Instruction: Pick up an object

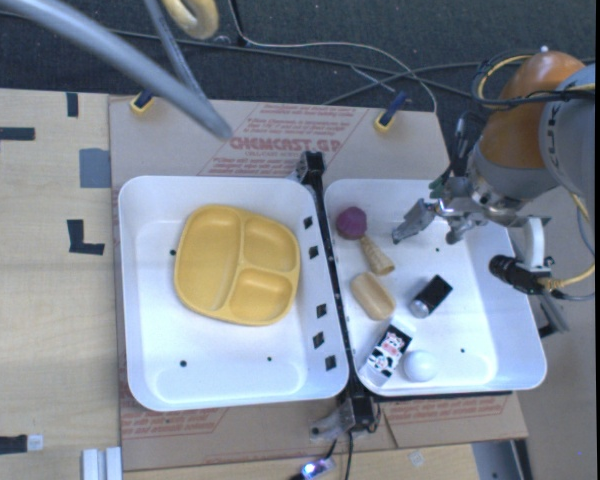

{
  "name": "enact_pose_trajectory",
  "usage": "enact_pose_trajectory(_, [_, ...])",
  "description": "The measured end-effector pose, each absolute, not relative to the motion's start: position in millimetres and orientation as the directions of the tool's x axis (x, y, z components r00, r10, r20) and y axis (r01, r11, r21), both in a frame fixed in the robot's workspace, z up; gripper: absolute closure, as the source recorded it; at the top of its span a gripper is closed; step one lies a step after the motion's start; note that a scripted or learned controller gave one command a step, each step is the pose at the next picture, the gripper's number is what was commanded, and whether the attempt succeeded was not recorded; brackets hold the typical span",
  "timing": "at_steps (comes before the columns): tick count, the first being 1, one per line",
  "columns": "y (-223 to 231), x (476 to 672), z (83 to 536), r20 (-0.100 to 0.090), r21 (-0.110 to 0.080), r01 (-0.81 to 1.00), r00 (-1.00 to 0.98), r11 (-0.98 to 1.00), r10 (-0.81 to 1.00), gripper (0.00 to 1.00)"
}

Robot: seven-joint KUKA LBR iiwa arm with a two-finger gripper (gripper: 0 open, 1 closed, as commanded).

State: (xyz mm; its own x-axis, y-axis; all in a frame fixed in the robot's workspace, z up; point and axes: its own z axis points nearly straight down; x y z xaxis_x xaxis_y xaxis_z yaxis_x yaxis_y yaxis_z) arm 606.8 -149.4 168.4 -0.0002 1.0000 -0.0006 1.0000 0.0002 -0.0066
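Nearest the camera, at the front of the right bin (520, 373), lie a white ball (419, 366) and, touching its left side, a small black-and-white carton (388, 354). Behind them: a black block (431, 295) mid-bin, a tan bun (372, 295) near the divider, a tan cone (376, 257) just behind the bun, and a purple ball (351, 222) touching the cone's upper end. The left bin (140, 298) holds a yellow tray (236, 265) with compartments. The gripper (432, 223) hangs over the rear of the right bin, wrist to the right; its fingers (408, 226) look spread apart, with nothing between them, though the slanted view makes the gap hard to judge. No object is picked yet. Key relation: the candidates all lie left of and in front of the fingers. The cone and purple ball are closest, just to the left; the black block sits near, toward the front. The cone's long axis runs diagonally, from upper left to lower right, so a grasp across it would call for wrist rotation. Judgement: a short move left and down reaches the nearest target; the cone touching the purple ball risks a nudge.
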Motion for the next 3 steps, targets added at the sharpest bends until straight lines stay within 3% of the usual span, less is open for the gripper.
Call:
enact_pose_trajectory(1, [-156,604.8,107,0.0,-0.004,1.0,0.001,-0.001,1.0,0.0])
enact_pose_trajectory(2, [-156,610.7,92,-0.002,0.016,1.0,0.0,0.0,1.0,0.0])
enact_pose_trajectory(3, [-155,609.5,100,-0.003,0.013,1.0,-0.002,0.002,1.0,1.0])
